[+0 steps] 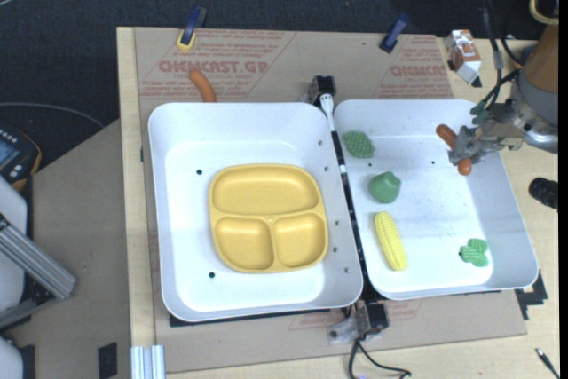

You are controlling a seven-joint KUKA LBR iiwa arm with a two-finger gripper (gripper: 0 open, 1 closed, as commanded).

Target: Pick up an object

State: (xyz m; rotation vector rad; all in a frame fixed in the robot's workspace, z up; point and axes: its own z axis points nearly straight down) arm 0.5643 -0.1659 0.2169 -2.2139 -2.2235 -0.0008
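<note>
Arm comes in from the right, gripper [465,148] low over the far right part of the right bin [506,275]. Between its tips there's an orange sausage-like thing, call it the carrot [453,146], w/ one end poking out top-left and a rounder orange bit showing below. Looks to me like the fingers are pinched narrow on it, though the view's small so the hold could be only partial.

Rest of that bin: bumpy green piece [358,144] near the far left corner, round green pepper [385,186] just nearer, corn cob [390,240] below that, small broccoli [475,252] by the near right side. All well apart from the gripper. Left bin [169,217] has a yellow divided plate [266,217].

To do this step well, imo: keep the squeeze steady, lift straight up, no sideways drag near the bin wall. Carrot seems caught toward one end, so it may swivel or slip; a slow rise would show whether the hold is good.
</note>
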